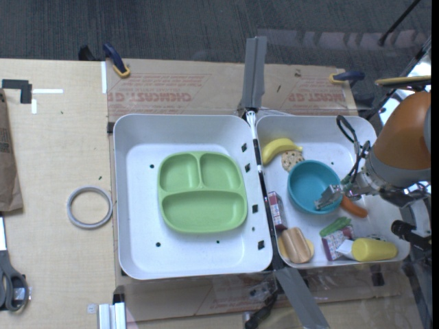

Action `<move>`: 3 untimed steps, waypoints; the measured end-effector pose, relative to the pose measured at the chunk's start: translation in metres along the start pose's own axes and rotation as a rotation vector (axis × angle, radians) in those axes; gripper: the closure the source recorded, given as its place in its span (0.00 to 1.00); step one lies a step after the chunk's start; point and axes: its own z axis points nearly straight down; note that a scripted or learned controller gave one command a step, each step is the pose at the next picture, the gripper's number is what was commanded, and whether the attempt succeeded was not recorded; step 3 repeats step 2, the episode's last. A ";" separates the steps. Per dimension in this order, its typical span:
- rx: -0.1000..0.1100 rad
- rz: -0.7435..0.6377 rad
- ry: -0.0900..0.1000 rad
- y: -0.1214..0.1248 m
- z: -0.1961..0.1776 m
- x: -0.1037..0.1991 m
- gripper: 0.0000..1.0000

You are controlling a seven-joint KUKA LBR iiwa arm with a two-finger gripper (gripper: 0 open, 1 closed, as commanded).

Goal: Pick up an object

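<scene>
The right bin (312,123) holds a blue bowl (311,184), a yellow banana (278,148), a cookie (291,160), an orange carrot (354,207), a green pod (335,225), a yellow cylinder (374,249), a wooden spatula-like piece (295,245) and a dark red wrapped bar (275,209). My gripper (329,198) hangs low over the bowl's right rim, just left of the carrot. Its metal fingers point down-left and look close together, with nothing seen between them.
The left bin (130,204) holds a green divided plate (202,191). On the bench to the left lies a grey tape ring (90,206). A metal divider bar (254,74) stands between the bins at the back. Blue clamps (116,59) grip the cardboard edge.
</scene>
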 end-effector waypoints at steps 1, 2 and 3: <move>-0.001 0.004 0.000 0.000 -0.009 -0.001 1.00; 0.001 0.164 -0.002 0.040 -0.135 0.034 1.00; 0.001 0.164 -0.002 0.040 -0.135 0.034 1.00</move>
